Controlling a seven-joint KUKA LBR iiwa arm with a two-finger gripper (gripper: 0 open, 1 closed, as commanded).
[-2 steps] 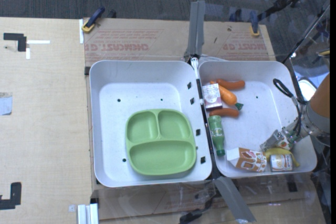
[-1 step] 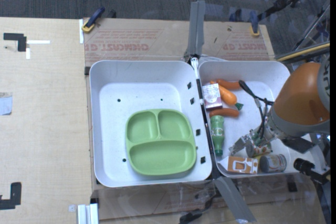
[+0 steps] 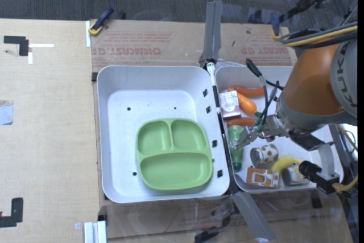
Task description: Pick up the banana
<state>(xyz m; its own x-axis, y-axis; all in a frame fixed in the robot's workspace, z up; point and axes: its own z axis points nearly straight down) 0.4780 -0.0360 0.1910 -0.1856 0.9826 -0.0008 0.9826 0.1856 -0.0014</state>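
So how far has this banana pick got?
Nothing is done yet: the banana lies in the right bin, beside a can. In hand: the gripper hangs over that bin, left of the banana. Left: reach it, grasp, lift.

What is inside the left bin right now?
The left bin holds a green divided plate lying flat toward its front right, with nothing on it. The rest of the floor shows bare white with small dark holes. Whatever lies under the plate is covered.

The arm [image 3: 318, 88] hides much of the right bin [image 3: 242, 182] and part of the banana [image 3: 282, 164]
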